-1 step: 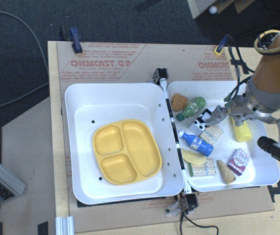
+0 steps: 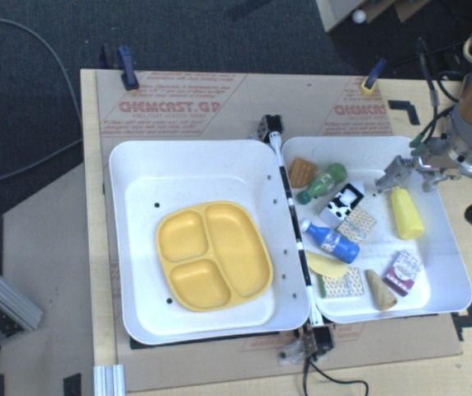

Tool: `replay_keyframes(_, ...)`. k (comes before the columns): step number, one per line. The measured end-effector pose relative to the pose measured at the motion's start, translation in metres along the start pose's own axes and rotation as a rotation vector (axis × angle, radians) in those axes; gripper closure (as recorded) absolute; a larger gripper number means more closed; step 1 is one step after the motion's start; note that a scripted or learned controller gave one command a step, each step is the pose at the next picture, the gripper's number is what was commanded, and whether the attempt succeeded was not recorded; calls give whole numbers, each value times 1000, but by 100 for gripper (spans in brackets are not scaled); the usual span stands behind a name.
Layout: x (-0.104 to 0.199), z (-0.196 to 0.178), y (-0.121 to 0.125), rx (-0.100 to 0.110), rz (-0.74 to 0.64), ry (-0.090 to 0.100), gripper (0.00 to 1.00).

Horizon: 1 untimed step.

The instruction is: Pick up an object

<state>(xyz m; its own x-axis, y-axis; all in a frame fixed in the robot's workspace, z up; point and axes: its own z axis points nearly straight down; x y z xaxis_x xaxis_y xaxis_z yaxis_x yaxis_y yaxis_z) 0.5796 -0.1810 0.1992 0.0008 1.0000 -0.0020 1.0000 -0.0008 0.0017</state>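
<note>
Up high, the gripper (image 2: 409, 172) hung over the right bin (image 2: 455, 258), fingers apart and holding nothing.
Just below it lay a yellow bottle (image 2: 406, 213), with a green bottle (image 2: 322, 181) and blue bottle (image 2: 332, 242) nearby; a yellow tray (image 2: 212, 255) sat in the left bin (image 2: 137, 172).

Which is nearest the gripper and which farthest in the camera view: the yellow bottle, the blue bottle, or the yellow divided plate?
From the gripper:
1. Yellow bottle, just below it in the right bin.
2. Blue bottle, at the right bin's left side, by the divider.
3. Yellow divided plate, in the left bin, farthest.
</note>
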Motion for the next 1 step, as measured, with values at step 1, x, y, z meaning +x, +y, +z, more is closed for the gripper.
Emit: replay_keyframes(1,-38,36,12,0,0,0,0)
